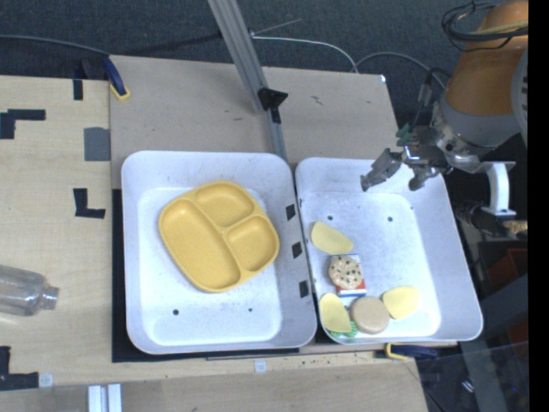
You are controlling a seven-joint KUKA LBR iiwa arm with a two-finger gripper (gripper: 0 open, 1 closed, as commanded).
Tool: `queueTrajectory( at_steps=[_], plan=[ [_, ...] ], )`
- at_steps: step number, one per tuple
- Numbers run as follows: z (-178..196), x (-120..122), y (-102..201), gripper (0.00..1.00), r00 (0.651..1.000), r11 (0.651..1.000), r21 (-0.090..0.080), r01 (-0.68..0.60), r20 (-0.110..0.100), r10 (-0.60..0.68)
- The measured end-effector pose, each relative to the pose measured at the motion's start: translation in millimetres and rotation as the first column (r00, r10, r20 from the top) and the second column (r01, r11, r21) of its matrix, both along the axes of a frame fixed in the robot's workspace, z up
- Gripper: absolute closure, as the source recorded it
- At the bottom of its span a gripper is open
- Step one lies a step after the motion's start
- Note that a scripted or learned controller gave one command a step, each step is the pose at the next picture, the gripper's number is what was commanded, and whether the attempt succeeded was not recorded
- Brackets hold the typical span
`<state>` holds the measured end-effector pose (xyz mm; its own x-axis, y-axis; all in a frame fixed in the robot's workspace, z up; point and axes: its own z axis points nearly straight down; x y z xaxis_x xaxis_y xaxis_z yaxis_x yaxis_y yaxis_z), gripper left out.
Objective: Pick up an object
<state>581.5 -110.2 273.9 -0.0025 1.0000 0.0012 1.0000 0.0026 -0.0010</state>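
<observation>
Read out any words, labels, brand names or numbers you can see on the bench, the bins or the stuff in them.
None can be read.
The small packet under the cookie in the right bin shows red and white print, too small and blurred to read.
The yellow tray, clear bottle and claw bear no visible text.

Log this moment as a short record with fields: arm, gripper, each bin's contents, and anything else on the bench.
arm: reaches in from the right, orange band above the wrist
gripper: over the far edge of the right bin, fingers apart, nothing between them
left bin: yellow divided plate
right bin: cookie, yellow chips, a tan round piece, all in its near left part
bench: clear bottle lying at the left edge
task state: nothing picked up yet
</observation>
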Motion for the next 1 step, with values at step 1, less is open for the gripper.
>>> queueTrajectory(
  at_steps=[1],
  plan=[
    [-137.5, -43.4, -48.4, 0.00, 1.000, 1.000, -0.001, 0.005, -0.009, -0.005]
  ],
)
